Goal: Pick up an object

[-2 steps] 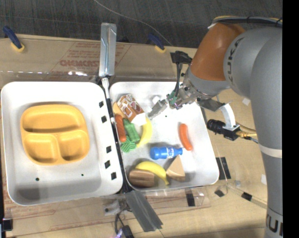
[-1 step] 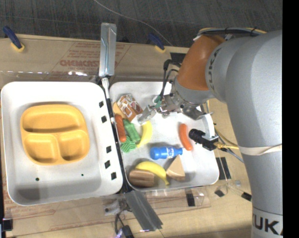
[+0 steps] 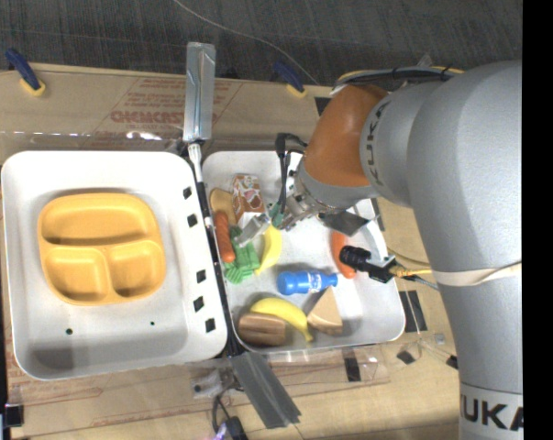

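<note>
The grey arm [image 3: 459, 209] is looming closest to the lens, filling the 3 o'clock side of the view, its orange band [image 3: 345, 145] sitting just above the wrist. The gripper [image 3: 285, 211] is reaching down into the right bin [image 3: 386, 324], toward its 10 o'clock corner, where a small printed packet [image 3: 247, 191], a carrot [image 3: 224, 236] and a green toy [image 3: 242, 262] are crowding together. Whether its tips are spread or closed I cannot tell; the wrist is hiding them.

Other candidates are lying further toward 6 o'clock: a blue bottle [image 3: 304, 281], a banana [image 3: 283, 314], a brown bread roll [image 3: 262, 330] and a tan wedge [image 3: 326, 317]. An orange piece [image 3: 342, 250] is resting at 3 o'clock. The left bin [image 3: 19, 273] is carrying a yellow divided tray [image 3: 100, 246].

Judging by the posture, the descent onto a target is under way, with nothing visibly lifted. The next move is calling for a firm close on one item, then a straight rise clear of the clutter.
</note>
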`<move>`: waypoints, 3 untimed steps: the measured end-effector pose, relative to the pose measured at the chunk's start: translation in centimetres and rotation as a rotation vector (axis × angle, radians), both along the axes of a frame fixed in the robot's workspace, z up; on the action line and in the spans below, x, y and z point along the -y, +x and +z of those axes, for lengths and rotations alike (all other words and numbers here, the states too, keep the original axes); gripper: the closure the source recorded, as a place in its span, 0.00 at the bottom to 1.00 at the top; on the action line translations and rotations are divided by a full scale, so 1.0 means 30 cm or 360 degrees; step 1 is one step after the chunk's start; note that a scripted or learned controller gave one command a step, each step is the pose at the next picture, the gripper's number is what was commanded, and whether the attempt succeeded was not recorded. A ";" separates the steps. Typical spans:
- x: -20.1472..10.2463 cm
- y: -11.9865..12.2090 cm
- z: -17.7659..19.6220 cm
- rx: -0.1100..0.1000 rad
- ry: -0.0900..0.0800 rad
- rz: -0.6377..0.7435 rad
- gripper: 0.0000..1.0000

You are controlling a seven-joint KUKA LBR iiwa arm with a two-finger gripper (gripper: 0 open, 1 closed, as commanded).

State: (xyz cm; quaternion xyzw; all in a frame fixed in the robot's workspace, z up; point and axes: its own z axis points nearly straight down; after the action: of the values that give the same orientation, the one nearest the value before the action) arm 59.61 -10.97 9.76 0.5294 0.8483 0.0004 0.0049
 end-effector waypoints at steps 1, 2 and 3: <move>-0.009 -0.124 -0.001 0.0002 0.0010 -0.0400 0.00; -0.019 0.019 -0.013 -0.0054 0.0015 -0.0836 0.00; 0.057 0.050 0.081 -0.0012 0.0008 -0.0497 0.00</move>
State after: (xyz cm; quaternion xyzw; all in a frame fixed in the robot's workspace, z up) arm 61.10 -12.67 12.19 0.6550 0.7557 0.0000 0.0004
